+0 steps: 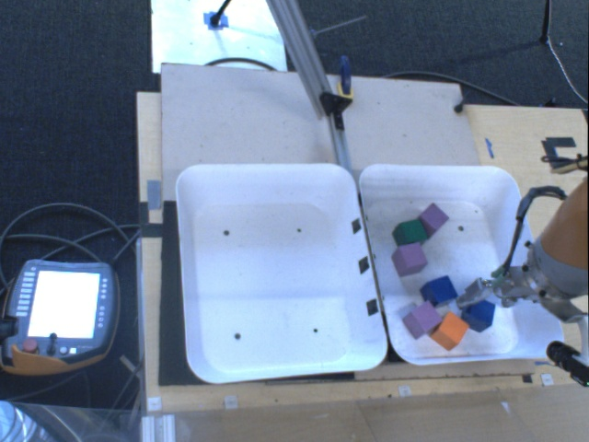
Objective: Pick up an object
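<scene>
The blocks lie in the right bin (497, 180): two blue (439, 289), an orange (449, 331) and a purple (422, 319) toward its front edge. My gripper (480, 293) hovers over the front-right blue block (479, 316); I cannot tell how wide my grip is.

You see two bins (276, 178) of smooth white plastic with a faint sheen. The blocks (409, 259) near the right bin's front edge look matt, like foam or painted wood. The bench (515, 127) reads as pale unfinished wood, the board (248, 113) at its back edge as dull fibreboard.
</scene>
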{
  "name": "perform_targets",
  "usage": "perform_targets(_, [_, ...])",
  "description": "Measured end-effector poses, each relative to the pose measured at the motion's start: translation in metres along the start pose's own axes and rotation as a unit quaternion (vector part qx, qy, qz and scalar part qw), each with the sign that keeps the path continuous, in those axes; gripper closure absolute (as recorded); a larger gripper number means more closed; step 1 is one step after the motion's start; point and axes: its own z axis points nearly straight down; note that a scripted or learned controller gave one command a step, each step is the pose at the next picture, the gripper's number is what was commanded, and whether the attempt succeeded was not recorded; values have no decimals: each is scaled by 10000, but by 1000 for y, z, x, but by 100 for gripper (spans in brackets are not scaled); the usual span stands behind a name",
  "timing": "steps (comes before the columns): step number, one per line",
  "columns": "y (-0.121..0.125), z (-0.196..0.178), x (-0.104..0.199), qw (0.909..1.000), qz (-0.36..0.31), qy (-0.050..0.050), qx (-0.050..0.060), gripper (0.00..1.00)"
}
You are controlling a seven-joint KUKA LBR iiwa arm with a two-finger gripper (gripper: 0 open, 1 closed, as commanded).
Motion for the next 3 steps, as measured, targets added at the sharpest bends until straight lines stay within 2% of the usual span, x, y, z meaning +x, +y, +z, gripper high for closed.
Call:
perform_targets(1, [1, -12, 0, 10000, -17, -7, -14, 100])
perform_targets(3, [8, -107, 14, 10000, -22, -19, -11, 100])
